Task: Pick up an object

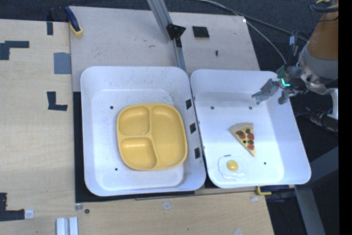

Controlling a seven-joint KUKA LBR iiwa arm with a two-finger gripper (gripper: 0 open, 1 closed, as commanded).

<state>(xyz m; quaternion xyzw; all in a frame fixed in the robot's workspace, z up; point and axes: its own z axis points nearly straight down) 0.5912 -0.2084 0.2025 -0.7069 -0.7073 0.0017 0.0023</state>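
A toy pizza slice lies flat in the right bin, near its middle. A toy fried egg rests close to that bin's front edge. My gripper hangs over the bin's back right part, above and to the right of the pizza slice. Its fingers are open, with nothing between them. The arm's orange band rises at the right edge of the view.
The left bin holds a yellow divided plate. A slanted metal post stands behind the bins. Cables run over the dark floor at the back right.
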